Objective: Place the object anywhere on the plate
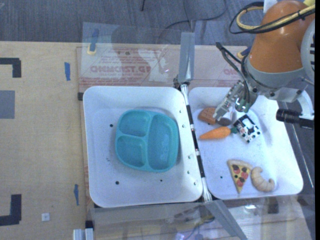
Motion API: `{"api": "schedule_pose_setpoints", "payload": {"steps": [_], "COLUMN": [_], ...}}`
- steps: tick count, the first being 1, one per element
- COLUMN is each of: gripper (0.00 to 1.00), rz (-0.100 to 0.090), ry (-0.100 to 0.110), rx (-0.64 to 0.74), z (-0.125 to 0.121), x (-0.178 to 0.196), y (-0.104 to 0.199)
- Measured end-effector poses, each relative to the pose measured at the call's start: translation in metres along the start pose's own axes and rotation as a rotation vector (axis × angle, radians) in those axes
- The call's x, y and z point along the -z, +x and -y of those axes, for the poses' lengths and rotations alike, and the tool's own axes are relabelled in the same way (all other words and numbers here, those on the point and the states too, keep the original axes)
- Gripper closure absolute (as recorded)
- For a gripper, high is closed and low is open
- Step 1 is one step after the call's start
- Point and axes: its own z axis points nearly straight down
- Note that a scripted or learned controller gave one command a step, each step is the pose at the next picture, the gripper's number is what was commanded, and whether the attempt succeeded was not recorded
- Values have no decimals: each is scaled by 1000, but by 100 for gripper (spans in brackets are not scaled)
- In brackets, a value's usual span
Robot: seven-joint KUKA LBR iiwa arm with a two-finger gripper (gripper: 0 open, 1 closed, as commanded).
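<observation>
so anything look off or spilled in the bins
Nothing stands out. The plate lies flat in the left bin; the carrot, pizza slice and croissant lie loose and intact in the right bin.

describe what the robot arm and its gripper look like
The arm is grey with a large rounded orange band above the wrist. Yellow and black cables loop over the orange part. The gripper is a slim metallic grey two-finger unit with a small green spot near its base.

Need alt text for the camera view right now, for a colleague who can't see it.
The arm's hand hangs over the right white bin, just above a brown bread piece and an orange carrot. A pizza slice and croissant lie nearer; the teal divided plate sits in the left bin.
</observation>
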Motion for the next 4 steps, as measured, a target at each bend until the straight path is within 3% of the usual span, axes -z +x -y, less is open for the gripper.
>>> {"api": "schedule_pose_setpoints", "payload": {"steps": [1, 2, 3, 4], "gripper": [100, 100, 100, 100], "rz": [3, 0, 3, -1], "ry": [-3, 0, -3, 0], "rx": [25, 84, 61, 148], "z": [-72, 5, -93, 2], "x": [-12, -30, 7, -20], "y": [0, -2, 14, 76]}}
